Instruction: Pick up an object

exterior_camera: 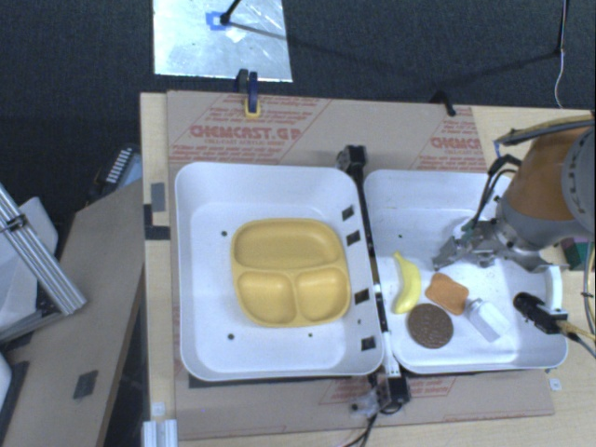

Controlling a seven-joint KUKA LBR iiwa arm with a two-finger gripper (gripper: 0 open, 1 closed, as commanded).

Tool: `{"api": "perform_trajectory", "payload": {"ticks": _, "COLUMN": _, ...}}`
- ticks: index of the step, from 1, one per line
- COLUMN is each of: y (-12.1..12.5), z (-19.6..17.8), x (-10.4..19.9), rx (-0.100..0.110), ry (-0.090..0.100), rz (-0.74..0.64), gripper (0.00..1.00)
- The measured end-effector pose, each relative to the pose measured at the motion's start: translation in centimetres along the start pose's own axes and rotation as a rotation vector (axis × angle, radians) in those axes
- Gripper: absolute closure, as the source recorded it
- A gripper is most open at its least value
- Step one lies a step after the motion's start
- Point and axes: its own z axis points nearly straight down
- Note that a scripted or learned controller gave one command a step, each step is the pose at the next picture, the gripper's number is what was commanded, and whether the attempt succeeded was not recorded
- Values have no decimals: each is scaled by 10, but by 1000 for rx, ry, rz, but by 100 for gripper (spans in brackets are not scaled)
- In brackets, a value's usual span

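Lowest in the frame, a brown disc (430,325) lay flat in the right bin (410,194). A small white bottle (484,318) lay on its side just to the disc's right. Just above the disc sat an orange block (448,292). Left of the block a banana (406,283) lay close to the bin's left wall. The gripper (459,252) hung over the middle of that bin, just up-frame of the orange block and up and to the right of the banana. Whether the claw stood wide or narrow could not be told. A yellow compartment tray (284,270) rested in the centre of the left bin (200,250).
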Motion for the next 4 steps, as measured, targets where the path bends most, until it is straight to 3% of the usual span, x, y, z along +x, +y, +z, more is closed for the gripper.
{"api": "perform_trajectory", "payload": {"ticks": 1, "y": 0, "z": -11, "x": 0, "rx": -2, "ry": -1, "rz": 1, "gripper": 100}}
{"api": "perform_trajectory", "payload": {"ticks": 4, "y": 6, "z": -130, "x": -9, "rx": -2, "ry": 0, "rz": -3, "gripper": 100}}
